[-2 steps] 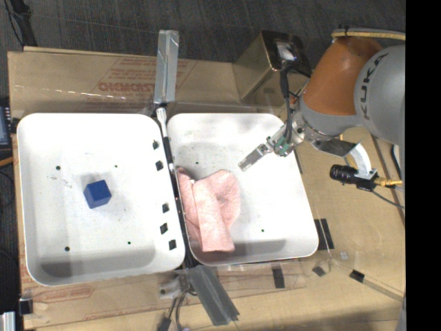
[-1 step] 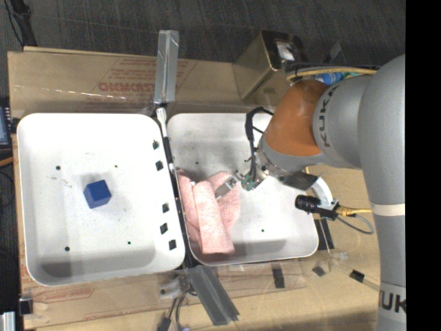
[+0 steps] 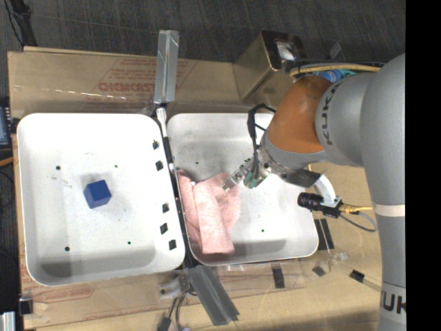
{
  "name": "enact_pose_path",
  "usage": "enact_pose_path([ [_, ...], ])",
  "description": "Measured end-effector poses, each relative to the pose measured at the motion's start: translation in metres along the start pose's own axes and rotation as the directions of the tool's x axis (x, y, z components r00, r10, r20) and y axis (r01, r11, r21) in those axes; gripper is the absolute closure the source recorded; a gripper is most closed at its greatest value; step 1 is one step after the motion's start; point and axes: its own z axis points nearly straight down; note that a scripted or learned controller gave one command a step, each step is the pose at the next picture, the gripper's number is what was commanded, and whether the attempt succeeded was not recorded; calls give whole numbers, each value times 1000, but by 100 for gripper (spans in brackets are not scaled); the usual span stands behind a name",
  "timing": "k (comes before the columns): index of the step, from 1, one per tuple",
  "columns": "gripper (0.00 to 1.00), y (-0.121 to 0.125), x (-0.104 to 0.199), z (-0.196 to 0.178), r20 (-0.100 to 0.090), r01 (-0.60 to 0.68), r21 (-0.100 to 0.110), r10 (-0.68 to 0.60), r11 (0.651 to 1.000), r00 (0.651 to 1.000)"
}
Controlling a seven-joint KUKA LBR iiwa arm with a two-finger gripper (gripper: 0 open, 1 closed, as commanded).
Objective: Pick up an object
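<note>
The gripper touches the pink cloth; its opening I cannot tell; it may pinch only a fold and slip.

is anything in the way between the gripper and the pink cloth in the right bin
Nothing visible stands in the way. The gripper sits right at the upper right edge of the pink cloth, which lies against the left wall of the right bin. The blue cube is off in the left bin.
</note>
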Motion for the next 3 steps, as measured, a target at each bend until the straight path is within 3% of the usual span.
enact_pose_path([
  [1, 0, 0, 0, 0, 0, 0, 0, 0, 1000, 1000],
  [2, 0, 32, 23, 13, 0, 3, 0, -3, 1000, 1000],
  [3, 100, 33, 22, 2, 0, 7, 0, -7, 1000, 1000],
])
